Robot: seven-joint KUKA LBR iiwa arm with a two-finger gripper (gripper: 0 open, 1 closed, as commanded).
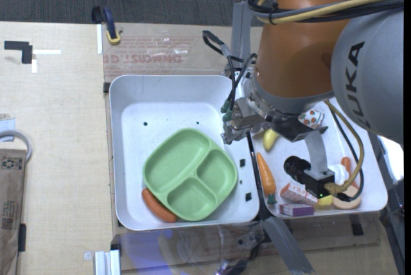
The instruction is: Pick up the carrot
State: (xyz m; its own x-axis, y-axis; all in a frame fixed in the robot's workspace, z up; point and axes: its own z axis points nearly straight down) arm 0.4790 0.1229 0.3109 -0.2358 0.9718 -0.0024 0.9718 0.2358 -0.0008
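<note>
The carrot [265, 175], orange with a green tip at its lower end, lies in the right bin [379, 198] close to that bin's left wall, pointing roughly up and down the view. My gripper [234, 126] hangs over the divide between the two bins, above and a little left of the carrot's upper end. The bulky orange wrist covers much of the right bin behind it. Nothing shows held in the gripper.
A green divided plate [191, 173] lies in the left bin [128, 106], with a reddish sausage [158, 205] at its lower left edge. In the right bin are a yellow banana [270, 137], a spotted white die [311, 117], small boxes [297, 194] and a tan ring [347, 202].
</note>
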